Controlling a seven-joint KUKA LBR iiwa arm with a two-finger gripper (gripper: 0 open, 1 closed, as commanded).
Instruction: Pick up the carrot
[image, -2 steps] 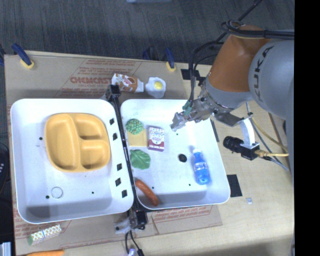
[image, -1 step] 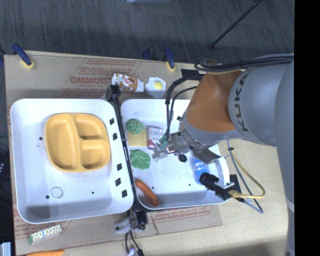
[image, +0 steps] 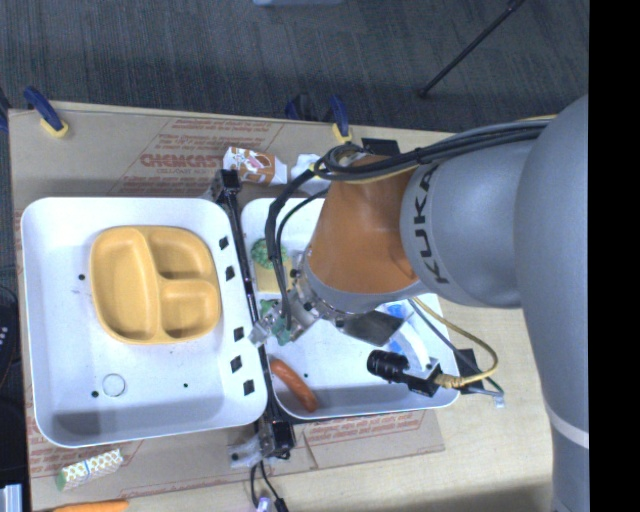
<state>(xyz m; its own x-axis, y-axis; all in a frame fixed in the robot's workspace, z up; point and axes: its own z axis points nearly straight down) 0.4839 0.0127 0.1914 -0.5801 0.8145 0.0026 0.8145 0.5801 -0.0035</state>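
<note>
At the near left corner of the right bin (image: 440, 398), the carrot (image: 293, 385) is seen lying flat, its long axis running from far-left to near-right. The gripper (image: 281, 327) is placed just beyond it, on its far side. Nothing is seen held; its opening cannot be told

one fixed overhead camera, slanted down, both bins (image: 40, 300)

We see two bins side by side on the desk (image: 150, 140), a divided tray (image: 155, 282) in the left bin (image: 50, 330), a carrot (image: 293, 385) in the right bin (image: 350, 405), the arm (image: 420, 230) above it
</note>
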